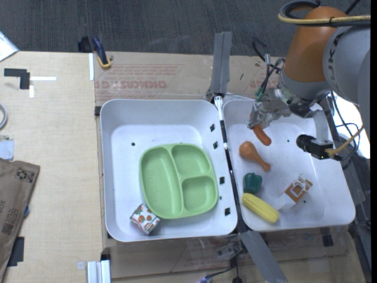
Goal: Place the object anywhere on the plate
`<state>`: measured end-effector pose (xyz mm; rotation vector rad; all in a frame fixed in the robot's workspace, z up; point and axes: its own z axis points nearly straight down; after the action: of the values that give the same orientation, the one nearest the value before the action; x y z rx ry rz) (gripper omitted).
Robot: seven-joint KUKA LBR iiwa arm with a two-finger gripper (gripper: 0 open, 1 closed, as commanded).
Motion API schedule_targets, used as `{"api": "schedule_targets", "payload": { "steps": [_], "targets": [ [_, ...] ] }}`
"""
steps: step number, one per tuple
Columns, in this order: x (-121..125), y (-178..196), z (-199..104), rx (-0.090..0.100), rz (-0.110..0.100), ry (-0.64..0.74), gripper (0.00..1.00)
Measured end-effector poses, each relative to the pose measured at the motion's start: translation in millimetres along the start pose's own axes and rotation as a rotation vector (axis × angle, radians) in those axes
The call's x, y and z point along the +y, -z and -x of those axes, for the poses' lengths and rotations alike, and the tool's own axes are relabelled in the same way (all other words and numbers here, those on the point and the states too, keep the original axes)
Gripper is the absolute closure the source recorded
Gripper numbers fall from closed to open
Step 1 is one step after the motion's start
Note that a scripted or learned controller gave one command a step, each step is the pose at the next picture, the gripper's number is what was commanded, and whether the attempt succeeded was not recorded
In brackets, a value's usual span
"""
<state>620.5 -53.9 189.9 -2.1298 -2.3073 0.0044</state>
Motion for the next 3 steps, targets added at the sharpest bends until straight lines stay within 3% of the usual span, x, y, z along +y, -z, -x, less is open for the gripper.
{"api": "schedule_targets", "payload": {
  "steps": [1,2,3],
  "targets": [
    [-12.6,-0.2,-67.0,0.000,-0.001,0.135,1.00],
    [-87.3,-0.4,-119.4,0.000,-0.001,0.247,1.00],
    [-87.2,-0.3,-119.0,0.000,-0.001,0.246,0.00]
  ]
}}
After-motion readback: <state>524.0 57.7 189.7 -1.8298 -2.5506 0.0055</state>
